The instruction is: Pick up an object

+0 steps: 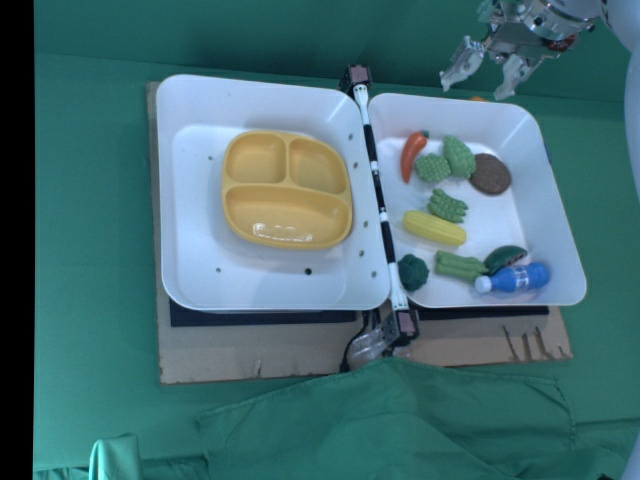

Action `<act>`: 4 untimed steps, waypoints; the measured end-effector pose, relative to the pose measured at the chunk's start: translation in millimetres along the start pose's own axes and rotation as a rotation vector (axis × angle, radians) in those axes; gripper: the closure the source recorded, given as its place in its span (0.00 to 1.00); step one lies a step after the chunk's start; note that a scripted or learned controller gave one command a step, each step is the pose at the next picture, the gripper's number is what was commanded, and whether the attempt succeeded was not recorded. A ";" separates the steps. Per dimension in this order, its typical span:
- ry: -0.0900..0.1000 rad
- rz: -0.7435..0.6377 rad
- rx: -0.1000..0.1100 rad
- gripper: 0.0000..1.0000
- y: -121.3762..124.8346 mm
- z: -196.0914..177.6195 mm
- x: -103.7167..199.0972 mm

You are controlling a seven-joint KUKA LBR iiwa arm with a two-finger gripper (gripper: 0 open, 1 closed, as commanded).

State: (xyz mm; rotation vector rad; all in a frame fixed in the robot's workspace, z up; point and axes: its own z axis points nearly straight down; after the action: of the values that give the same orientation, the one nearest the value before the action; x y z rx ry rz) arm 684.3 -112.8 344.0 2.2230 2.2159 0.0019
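Note:
The right bin (545, 253) holds several toy foods: a red-orange pepper (412, 155), two green leafy pieces (433, 168) (459, 155), a brown patty (490, 174), a green pod cluster (448, 206), a yellow corn cob (433, 228), a broccoli floret (412, 271), a green stalk (459, 265), a dark green wedge (505, 258) and a blue bottle (514, 278). My gripper (487, 71) hangs above the far rim of this bin, open, with nothing between its fingers.
The left bin (200, 268) carries a yellow divided plate (287, 188). A black-and-white bar (377, 183) runs between the bins. Brown cardboard (260, 353) lies under both, and green cloth covers the bench around them.

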 end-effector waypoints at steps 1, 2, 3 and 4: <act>-0.001 0.001 0.005 0.00 -3.2 59.3 -3.9; -0.001 0.000 0.003 0.00 -2.6 104.1 3.6; -0.006 0.000 -0.017 0.00 -3.1 125.4 -3.6; -0.002 0.000 -0.006 0.00 -0.7 161.0 -5.0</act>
State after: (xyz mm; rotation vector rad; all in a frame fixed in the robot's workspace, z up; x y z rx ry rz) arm 684.1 -118.0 183.1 2.2193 2.2120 0.0060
